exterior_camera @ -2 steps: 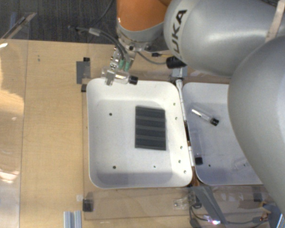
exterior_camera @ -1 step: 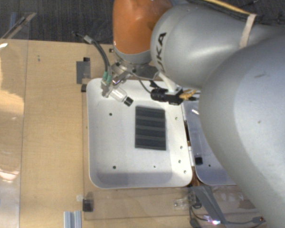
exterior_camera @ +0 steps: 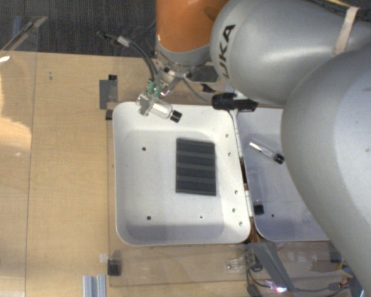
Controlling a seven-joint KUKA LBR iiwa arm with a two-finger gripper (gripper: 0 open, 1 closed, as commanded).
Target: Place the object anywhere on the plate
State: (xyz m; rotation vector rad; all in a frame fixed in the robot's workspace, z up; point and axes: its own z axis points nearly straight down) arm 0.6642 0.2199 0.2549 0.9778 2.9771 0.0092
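A dark grey ribbed plate (exterior_camera: 196,166) lies flat in the middle of the left bin (exterior_camera: 136,215). A thin silver object with a black tip (exterior_camera: 266,151) rests on the floor of the right bin (exterior_camera: 278,221), near its left wall. The arm's orange band and wrist hang over the far edge of the left bin. The gripper end (exterior_camera: 156,104) shows as small silver and black parts above that bin's far left corner. It stands well apart from both the plate and the silver object.
The bulky grey arm (exterior_camera: 321,104) covers most of the right bin and the right of the view. Cables (exterior_camera: 133,48) loop off the wrist at the back. Black brackets (exterior_camera: 108,91) sit on the wooden bench beside the left bin.
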